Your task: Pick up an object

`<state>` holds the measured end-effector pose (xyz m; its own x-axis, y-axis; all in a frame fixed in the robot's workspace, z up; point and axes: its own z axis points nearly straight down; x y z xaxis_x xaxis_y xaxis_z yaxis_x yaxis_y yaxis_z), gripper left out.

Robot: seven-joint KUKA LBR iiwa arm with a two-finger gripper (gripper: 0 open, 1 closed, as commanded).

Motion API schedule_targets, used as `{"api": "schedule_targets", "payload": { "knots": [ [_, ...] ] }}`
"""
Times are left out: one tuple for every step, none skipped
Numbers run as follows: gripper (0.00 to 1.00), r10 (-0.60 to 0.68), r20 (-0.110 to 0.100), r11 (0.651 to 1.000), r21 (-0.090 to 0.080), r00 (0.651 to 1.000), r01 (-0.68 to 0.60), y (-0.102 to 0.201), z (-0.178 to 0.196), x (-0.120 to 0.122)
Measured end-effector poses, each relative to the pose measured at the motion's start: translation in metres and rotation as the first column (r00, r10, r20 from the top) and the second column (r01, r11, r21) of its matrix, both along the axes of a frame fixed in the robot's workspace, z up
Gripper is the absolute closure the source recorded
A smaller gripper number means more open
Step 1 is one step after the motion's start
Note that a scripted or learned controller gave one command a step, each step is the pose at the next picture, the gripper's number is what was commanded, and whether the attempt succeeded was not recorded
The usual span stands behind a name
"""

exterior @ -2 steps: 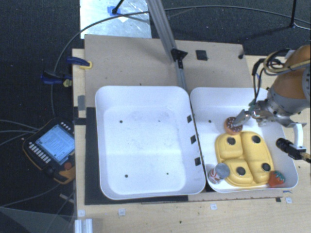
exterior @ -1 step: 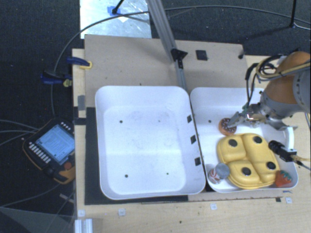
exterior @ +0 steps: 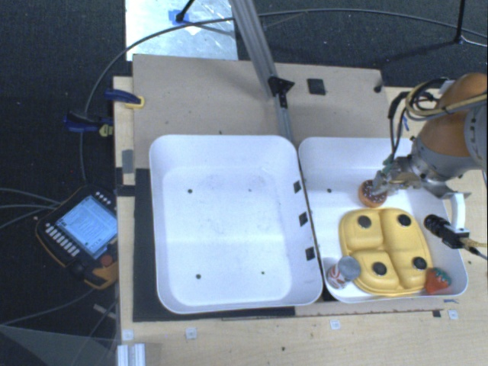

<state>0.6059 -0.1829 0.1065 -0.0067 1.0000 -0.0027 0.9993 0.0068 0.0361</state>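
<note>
In the right bin [exterior: 328, 158], a small round brown and pink object [exterior: 370, 196] lies near the middle. My gripper [exterior: 383, 181] hangs right over its upper right edge, reaching in from the right; I cannot tell whether it touches the object. A large yellow block [exterior: 383, 248] with four black dots lies in front of it. Next to the block's front left corner sits a small grey-topped can [exterior: 343, 270]. A red strawberry-like piece [exterior: 438, 280] rests in the bin's front right corner.
The left bin [exterior: 221, 219] stands beside the right one, their walls meeting at a ridge with black clips [exterior: 303, 218]. A slanted metal pole [exterior: 255, 36] rises behind the bins. A handheld pendant [exterior: 80, 231] lies on the floor to the left.
</note>
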Motion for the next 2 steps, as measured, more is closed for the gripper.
{"api": "schedule_targets", "payload": {
  "knots": [
    [1.0,-0.002,-0.03,1.0,0.0,1.0,0.002,-0.009,0.048,0.002],
    [1.0,-0.002,-0.027,1.0,-0.001,1.0,0.002,-0.017,0.11,0.004]
  ]
}}
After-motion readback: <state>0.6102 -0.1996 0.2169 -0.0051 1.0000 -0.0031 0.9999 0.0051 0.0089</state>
